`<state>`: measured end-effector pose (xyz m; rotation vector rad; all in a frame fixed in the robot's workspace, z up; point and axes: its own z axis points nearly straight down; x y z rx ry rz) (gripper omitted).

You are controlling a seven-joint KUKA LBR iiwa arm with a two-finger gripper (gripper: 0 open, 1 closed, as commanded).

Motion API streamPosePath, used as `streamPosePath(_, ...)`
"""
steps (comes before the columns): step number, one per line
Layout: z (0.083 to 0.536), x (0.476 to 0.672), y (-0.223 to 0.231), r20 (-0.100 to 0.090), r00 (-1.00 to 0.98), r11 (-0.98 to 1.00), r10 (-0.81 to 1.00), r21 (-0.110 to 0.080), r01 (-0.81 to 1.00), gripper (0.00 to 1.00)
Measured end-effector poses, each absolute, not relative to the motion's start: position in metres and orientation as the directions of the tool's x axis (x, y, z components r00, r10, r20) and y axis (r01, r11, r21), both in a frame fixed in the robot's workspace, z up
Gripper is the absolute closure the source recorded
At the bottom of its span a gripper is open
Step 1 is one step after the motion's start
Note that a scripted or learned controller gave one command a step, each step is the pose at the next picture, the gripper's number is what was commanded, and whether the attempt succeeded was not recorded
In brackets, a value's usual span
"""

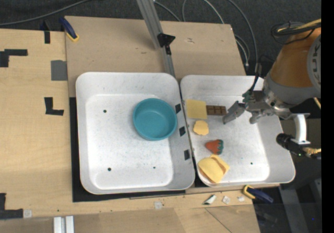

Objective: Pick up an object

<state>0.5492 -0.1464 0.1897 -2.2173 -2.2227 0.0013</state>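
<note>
1. nearest the camera, a yellow food piece (pixel 213 168) lies at the right bin's (pixel 276 174) front-left corner.
2. red strawberry (pixel 214 146), small yellow chunk (pixel 201 128), cheese slice (pixel 196 108) and chocolate bar (pixel 215 110) line its left edge.
3. gripper (pixel 235 113) hovers mid-bin beside the chocolate bar — fingers' spread cannot be told.
4. blue bowl (pixel 154 118) sits in the left bin (pixel 94 122).

Teal bowl (pixel 154 119), white bins (pixel 94 91)

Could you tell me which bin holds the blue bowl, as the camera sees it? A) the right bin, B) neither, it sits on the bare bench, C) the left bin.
C: the blue bowl sits inside the left bin, near its right wall, while the right bin holds the small food-like items and has the claw over it.
</note>
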Motion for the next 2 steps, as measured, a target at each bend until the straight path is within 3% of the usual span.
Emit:
streamPosePath(1,0.19,0.549,-0.146,0.001,-0.002,0.002,1.0,-0.002,1.0,0.0)
streamPosePath(2,0.138,0.537,-0.146,0.001,-0.001,0.001,1.0,-0.008,1.0,0.0)
